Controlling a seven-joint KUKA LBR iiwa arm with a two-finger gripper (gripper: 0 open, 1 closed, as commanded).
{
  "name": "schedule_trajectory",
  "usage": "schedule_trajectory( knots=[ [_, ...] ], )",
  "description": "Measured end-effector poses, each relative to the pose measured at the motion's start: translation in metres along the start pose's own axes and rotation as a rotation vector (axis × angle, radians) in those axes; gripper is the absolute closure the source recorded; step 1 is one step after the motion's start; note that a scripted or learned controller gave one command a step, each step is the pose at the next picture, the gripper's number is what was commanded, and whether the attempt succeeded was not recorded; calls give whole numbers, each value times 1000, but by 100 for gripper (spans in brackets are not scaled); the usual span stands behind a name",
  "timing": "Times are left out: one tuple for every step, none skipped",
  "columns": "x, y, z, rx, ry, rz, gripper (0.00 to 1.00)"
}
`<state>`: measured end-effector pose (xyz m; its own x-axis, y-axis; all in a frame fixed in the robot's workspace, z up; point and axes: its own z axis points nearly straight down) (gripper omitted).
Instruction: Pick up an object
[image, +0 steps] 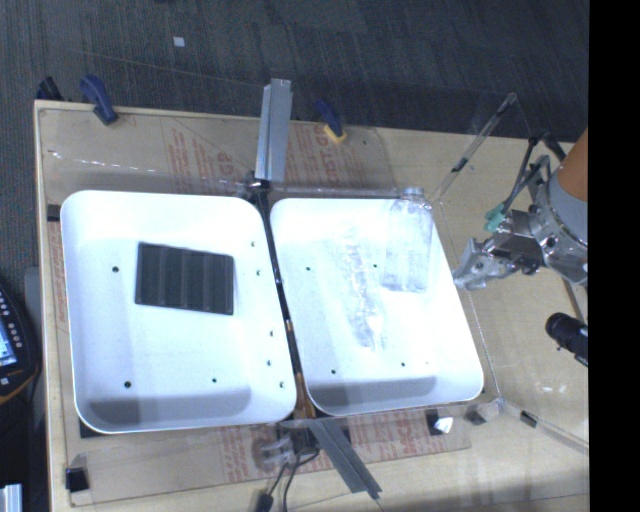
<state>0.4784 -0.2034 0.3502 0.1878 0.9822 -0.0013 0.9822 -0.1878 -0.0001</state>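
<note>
On the left side of the wooden bench (520, 380) stands the left shallow white bin (90, 330). Inside it, a little above its middle and toward its left half, lies a flat dark grey rectangular pad with ridges (185, 278). It lies flat on the floor of the bin, apart from all four walls.

Between the two bins, at the far edge, a grey metal bar (273, 128) stands upright, and two blue clamps (98, 97) hold the far edge of the bench. At the near edge, another grey metal bar (345, 462) goes out at a slant.

Just beside the first bin is the right shallow white bin (455, 375); their walls are touching or almost touching. In its far right corner lies a clear transparent plastic bottle (407, 247), hard to see against the white floor. It lies along the right wall, with one end close to the far wall. Some more clear, shiny material is near the middle of this bin, but I cannot tell what it is.

At the right, outside the right bin and beside its right wall, is the gripper (470, 272) of the grey arm (560, 230). It is over the bench, not over the bin, and near the bottle but apart from it. Whether its fingers are wide or narrow I cannot tell. Nothing is seen between them.
</note>
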Motion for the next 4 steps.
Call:
schedule_trajectory(
  knots=[
    [46, -9, -33, -2, 0, 476, 100],
    [66, -13, -57, -3, 1, 837, 100],
    [68, -14, -47, 3, 1, 1155, 100],
    [141, 6, -93, -5, 4, 1175, 100]
  ],
)
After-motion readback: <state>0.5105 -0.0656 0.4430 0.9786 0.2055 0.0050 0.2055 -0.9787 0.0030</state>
